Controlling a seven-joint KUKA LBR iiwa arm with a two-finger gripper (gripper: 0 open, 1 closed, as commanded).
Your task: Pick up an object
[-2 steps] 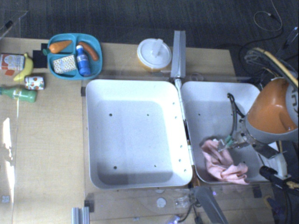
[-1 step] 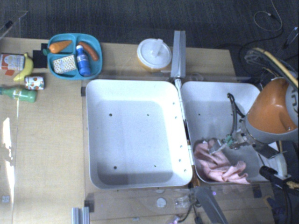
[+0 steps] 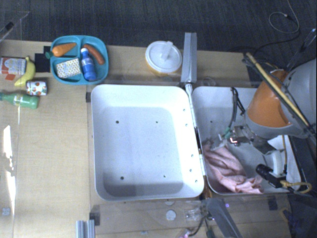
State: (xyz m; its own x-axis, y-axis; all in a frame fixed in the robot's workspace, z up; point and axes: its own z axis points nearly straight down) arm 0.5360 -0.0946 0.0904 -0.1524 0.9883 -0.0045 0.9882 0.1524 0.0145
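Pink crumpled cloth (image 3: 229, 168) lies in the right-hand shallow white bin (image 3: 214, 99), bunched against the bin's near-left corner and front wall. The grey arm with the orange band (image 3: 270, 108) reaches into this bin from the right. Its hand (image 3: 237, 137) sits low over the bin, just above the upper edge of the cloth; whether it touches the fabric cannot be determined. How the hand is set, wide or narrow, cannot be told, and nothing is seen held in it.

The left-hand shallow white bin (image 3: 143, 95) adjoins the right bin across a shared divider. On the wooden worktop (image 3: 44, 148) behind it stand a blue sectioned tray of toy food (image 3: 101, 51) and a round white-lidded container (image 3: 164, 56).
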